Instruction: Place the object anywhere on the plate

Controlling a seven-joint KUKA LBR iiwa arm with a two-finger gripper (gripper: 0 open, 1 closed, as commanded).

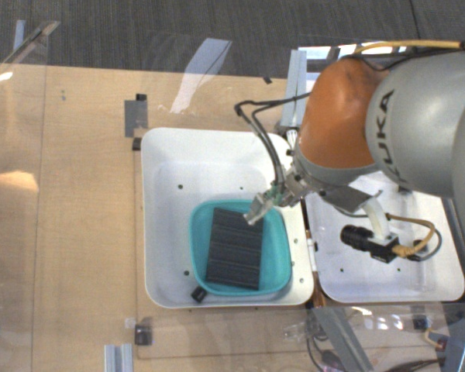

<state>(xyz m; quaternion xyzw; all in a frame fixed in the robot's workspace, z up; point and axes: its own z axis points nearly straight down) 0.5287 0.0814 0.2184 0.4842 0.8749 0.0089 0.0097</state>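
The dark grey ribbed rectangular block (234, 249) lies flat on the square teal plate (278, 263), which sits in the left white bin (163, 208) on the wooden tabletop (62, 208). The claw (257, 210) hovers at the block's upper right corner, above the plate's far rim; whether it is clenched or released cannot be told.

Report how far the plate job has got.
Looks done: the dark ridged block lies flat on the teal plate in the left bin, inside its rim. In hand: the gripper sits at the plate's upper right edge, beside the block's corner; I see nothing between its jaws. Left: only to pull the arm clear. A small dark piece lies off the plate.
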